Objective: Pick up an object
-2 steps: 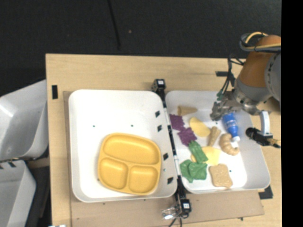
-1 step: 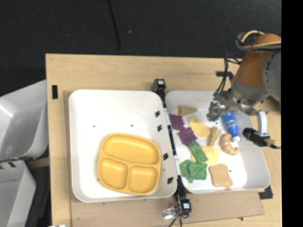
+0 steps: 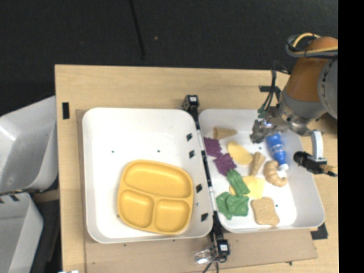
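Two bins: side by side on bench; left bin (image 3: 96,152), right bin (image 3: 301,201).
Left bin holds: one yellow divided tray (image 3: 154,196), toward its front edge, 3 compartments, nothing in them.
Right bin holds: toy food pile w/ blue bottle (image 3: 277,148), croissant (image 3: 276,173), purple grapes (image 3: 219,155), green veg (image 3: 234,195), yellow wedge (image 3: 240,153), bread slice (image 3: 265,211), tan piece (image 3: 223,132) near back-left corner.
Gripper (image 3: 260,131): low over right bin's back edge, just beside bottle's top end; finger state: can't tell, too small/blurred. Nothing seen held.
Likely target: blue bottle, nearest to gripper, lying tilted btwn yellow wedge and bin's right wall, touching or nearly touching croissant at its lower end.
Handling (est.): light, stiff plastic, smooth, round — prob. slippery, may roll. Not fragile.
Where to grip: across body mid-length, jaws square to its long axis; avoid cap end and croissant side.
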{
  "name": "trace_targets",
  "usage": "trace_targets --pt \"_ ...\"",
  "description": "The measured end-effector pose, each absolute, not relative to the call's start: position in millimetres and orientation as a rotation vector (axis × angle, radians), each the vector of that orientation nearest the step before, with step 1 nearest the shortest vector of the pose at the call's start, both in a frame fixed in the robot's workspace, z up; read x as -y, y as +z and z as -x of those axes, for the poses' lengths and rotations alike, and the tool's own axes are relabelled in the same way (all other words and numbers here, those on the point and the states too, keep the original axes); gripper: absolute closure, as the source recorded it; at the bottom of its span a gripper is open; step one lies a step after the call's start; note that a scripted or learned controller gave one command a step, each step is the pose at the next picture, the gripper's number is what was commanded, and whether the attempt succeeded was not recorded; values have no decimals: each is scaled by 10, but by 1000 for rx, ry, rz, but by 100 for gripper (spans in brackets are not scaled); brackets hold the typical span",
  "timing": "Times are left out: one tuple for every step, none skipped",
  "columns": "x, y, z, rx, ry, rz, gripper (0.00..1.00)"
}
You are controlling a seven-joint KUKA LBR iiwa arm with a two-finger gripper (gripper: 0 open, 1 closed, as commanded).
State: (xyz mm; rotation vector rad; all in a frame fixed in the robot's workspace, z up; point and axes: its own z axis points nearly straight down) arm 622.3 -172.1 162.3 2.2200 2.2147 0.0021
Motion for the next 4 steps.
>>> trace_targets --pt "1576 1679 -6097 -2214 1 -2220 100" --pt "681 2026 -5509 -2230 2 -2216 100" --pt "223 5232 -5213 -2217 22 -2205 100" --pt "1091 4358 -4876 -2213 -9 -2234 100"
